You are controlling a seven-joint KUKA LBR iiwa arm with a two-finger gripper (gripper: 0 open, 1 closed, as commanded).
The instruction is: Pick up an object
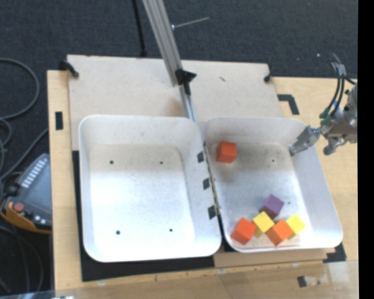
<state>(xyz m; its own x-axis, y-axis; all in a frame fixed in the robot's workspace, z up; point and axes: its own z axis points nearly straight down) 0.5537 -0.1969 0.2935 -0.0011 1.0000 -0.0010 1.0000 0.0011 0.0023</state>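
Observation:
The right bin point(311, 185) holds several small cubes. One orange-red cube point(226, 152) sits alone near its back left. A cluster lies at the front: a purple cube point(273, 205), a yellow cube point(263, 221), an orange cube point(244, 230), another orange cube point(278, 232) and a second yellow cube point(295, 223). My gripper point(315, 145) hangs over the bin's back right rim, open, with nothing between its fingers. It is well apart from every cube.
The left bin point(90, 167) stands beside the right one, sharing a middle wall. An aluminium post point(165, 36) slants up from behind the bins. Cables and a control pendant point(28, 195) lie on the floor at the left.

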